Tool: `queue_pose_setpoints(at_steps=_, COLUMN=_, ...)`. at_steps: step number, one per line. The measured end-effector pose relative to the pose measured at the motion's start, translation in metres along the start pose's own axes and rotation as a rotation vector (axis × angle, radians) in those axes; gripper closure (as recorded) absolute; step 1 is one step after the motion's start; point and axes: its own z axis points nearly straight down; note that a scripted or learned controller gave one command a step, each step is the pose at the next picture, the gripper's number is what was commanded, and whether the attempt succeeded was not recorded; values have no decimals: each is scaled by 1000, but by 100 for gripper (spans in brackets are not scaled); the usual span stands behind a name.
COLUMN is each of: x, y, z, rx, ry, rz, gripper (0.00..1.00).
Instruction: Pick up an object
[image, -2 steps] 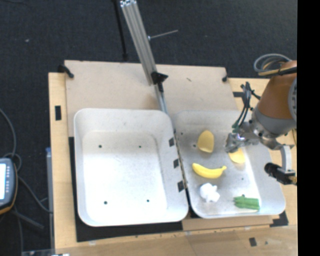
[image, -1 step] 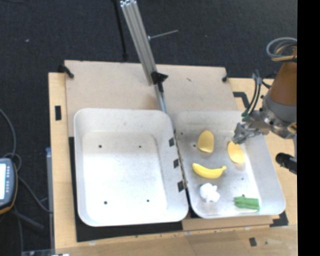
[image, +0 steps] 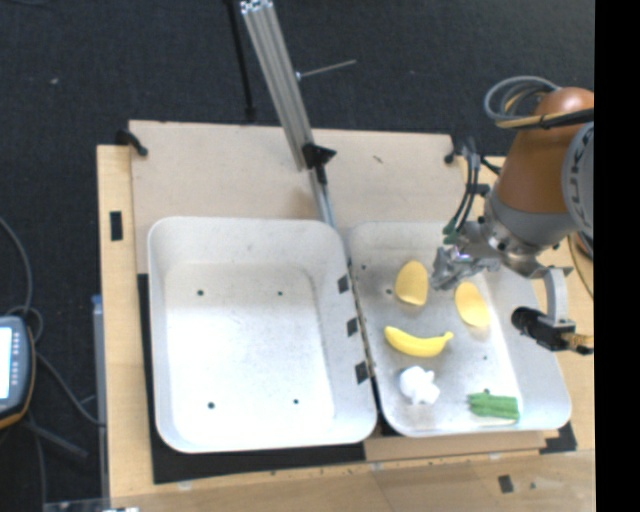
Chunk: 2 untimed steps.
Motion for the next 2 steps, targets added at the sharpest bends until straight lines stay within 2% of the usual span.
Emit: queue_pose_setpoints(at_steps=2, x=111, y=12, z=-6, rx=1, ry=1, rz=-2, gripper=100)
